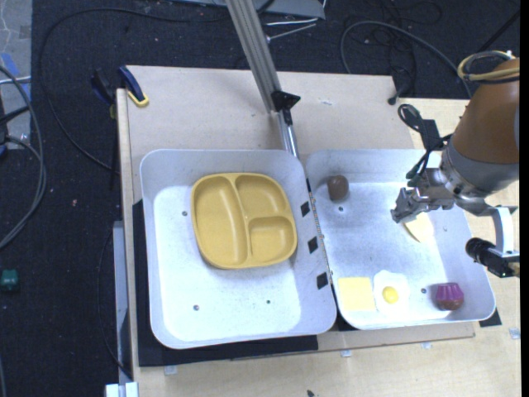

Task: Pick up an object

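I have the gripper [411, 208] low over the right bin [364, 246], its tip just above a pale yellow wedge [420, 228] that lies on the bin floor toward the right side. From this slanted view I cannot tell whether the hand is apart or together; the metal parts blur into one dark cluster, and nothing is plainly clamped. The wedge looks to me like the piece being gone for, and it seems to rest on the floor, partly covered by the tool.

My worry is the wedge itself: it looks thin and flat, so the tips may close over it and slide off, or push it sideways toward the right wall. If the approach is off-centre I would expect an empty lift.

Other pieces share this bin. A small brown lump [337, 188] sits at the far left corner, well apart. Along the near edge lie a yellow square [356, 294], a fried egg toy [390, 292] just beside it, and a purple piece [448, 296] at the near right corner. None crowds the wedge.

The left bin [165, 246] holds a yellow divided plate [245, 220], well clear of the arm.
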